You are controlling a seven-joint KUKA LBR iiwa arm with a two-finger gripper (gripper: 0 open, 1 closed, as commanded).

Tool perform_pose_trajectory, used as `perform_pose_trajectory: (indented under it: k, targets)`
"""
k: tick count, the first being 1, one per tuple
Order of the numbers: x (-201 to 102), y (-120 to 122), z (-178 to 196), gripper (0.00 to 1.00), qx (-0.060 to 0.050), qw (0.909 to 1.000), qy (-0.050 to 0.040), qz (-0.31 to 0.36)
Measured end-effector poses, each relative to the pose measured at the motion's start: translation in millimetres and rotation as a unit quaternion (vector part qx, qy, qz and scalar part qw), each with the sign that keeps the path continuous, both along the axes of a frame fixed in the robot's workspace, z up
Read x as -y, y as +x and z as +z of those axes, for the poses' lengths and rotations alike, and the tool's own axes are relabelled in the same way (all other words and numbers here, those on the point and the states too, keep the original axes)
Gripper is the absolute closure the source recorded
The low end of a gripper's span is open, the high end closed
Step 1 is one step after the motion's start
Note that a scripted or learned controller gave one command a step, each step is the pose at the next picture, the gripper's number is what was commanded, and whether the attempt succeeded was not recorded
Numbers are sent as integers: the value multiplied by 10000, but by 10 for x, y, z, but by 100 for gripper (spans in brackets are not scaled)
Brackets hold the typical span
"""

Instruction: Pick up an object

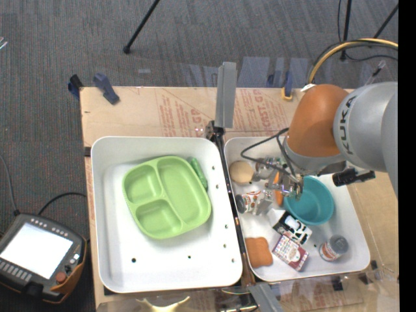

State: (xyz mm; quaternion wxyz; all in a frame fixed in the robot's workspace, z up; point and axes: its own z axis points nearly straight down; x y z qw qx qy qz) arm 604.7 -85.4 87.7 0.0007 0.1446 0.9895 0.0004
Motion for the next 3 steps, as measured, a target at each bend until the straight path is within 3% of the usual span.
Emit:
perform_pose_trajectory:
  k: [1,2,3]
  targets:
    - [427,-982,-10,0,-21,9998,0,-222]
    - [-42,-501,-8,0,-8,9996,11,-264]
    - [476,-1132,-5,0,-9,9998,-3,176]
